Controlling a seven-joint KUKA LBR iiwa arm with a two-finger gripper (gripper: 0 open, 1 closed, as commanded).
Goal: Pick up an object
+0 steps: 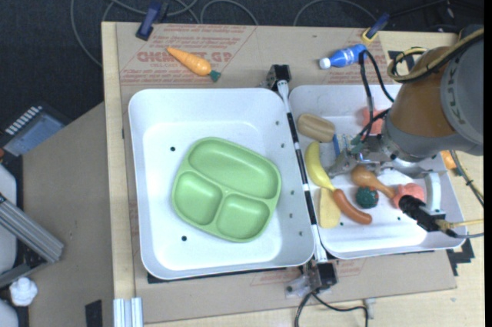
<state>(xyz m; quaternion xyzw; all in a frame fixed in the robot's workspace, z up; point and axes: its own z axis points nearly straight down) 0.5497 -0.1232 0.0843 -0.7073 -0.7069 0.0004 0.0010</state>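
Two white bins sit on tan cardboard printed with red lettering. The divided plate is pale green, the banana yellow, the sausage red, the carrot orange, and the bottle blue.

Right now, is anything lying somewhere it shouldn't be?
Yes. A toy carrot lies on the cardboard behind the left bin, and a blue and white bottle lies on its side behind the right bin. Both sit outside the bins.
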